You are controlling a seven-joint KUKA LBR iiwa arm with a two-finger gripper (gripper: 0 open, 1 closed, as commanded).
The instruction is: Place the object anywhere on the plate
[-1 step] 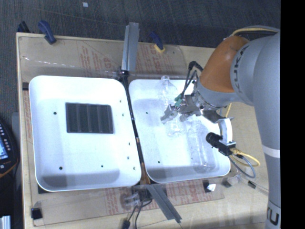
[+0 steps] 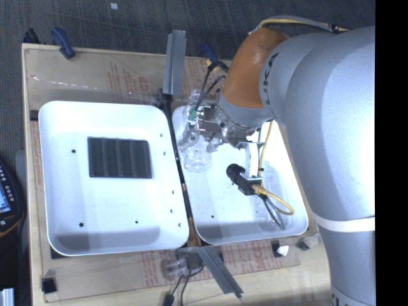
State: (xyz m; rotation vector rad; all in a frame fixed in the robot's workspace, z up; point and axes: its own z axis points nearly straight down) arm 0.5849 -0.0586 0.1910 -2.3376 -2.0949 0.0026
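The task's thing was a clear, glassy object (image 2: 197,158) in the right bin (image 2: 237,229), close to that bin's left wall and in its far half. Being see-through against the white floor, its outline was faint. Its long axis seemed to run roughly from the far side of the bin toward the near side, but which end was top or bottom could not be told.

The gripper (image 2: 193,134) hung over the same corner of the right bin, at the end of the grey arm (image 2: 319,107) with its orange band (image 2: 252,69). The clear object lay directly at the gripper's tip, on its near side, and the two overlapped in the view. Whether they touched was unclear, and so was whether the gripper was apart, together or clamped on anything.

The plate (image 2: 120,157), a dark grey ribbed rectangle, lay flat in the middle of the left bin (image 2: 64,228), well apart from the clear object, with the two bin walls between them.

Faint reddish print ran across the wooden bench (image 2: 95,69) around the bins, too pale and small to read. Two blue clamps (image 2: 62,42) gripped the bench's far edge.
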